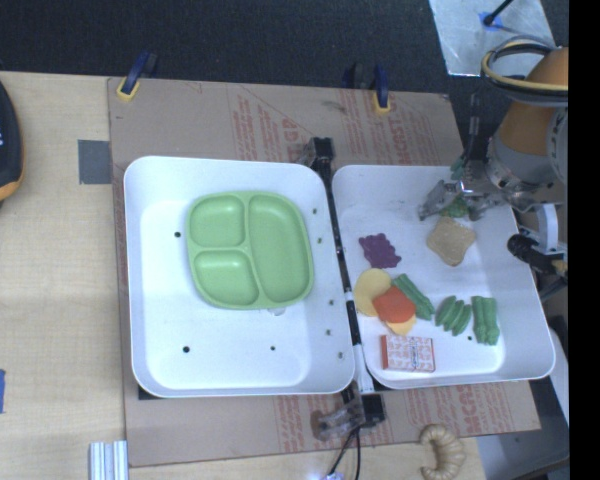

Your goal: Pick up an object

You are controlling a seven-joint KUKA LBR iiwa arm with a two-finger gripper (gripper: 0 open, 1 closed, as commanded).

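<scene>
My gripper [458,204] hangs over the far right part of the right bin [520,368], its two fingers splayed apart and open. A small greenish bit shows between them; I cannot tell what it is. Just below the gripper lies a tan bread-like piece [450,242]. Further toward the bin's middle lie a purple grape bunch [380,250], a yellow piece [370,286], a red-orange piece [395,308], green pea pods [413,295] [453,313] [485,320] and a small red-and-white box [407,353].
The left bin [160,358] holds a green divided plate [250,248]. A black clip [322,152] sits at the far end of the seam between the bins. A tan curled object [442,450] lies on the cardboard in front of the right bin.
</scene>
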